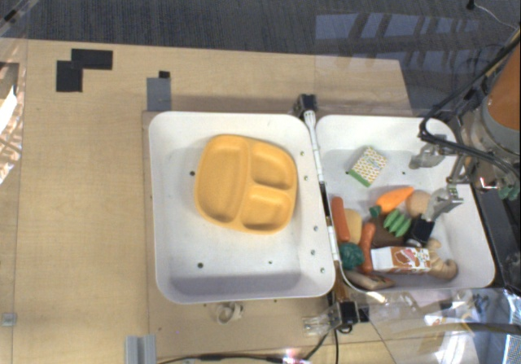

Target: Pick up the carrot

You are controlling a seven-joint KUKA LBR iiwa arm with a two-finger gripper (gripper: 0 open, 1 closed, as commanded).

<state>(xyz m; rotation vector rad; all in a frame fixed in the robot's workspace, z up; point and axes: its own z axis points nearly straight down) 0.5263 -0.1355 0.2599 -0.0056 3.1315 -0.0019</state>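
Observation:
The carrot point(396, 196) is a short orange toy with green leaves at its lower end. It lies in the middle of the right bin point(391, 136), among a pile of toy food. My gripper point(435, 182) hangs over the right part of that bin, just right of the carrot and above it. Its two grey fingers point(424, 158) are spread apart and open, with nothing between them. The grey arm comes in from the right edge.
A yellow divided plate point(245, 182) lies in the left bin point(179, 265). Around the carrot are a green-checked box point(368, 165), a red sausage point(338, 217), a brown carton point(403, 258), a beige ball point(418, 203) and a black piece point(419, 230). Cables run along the front edge.

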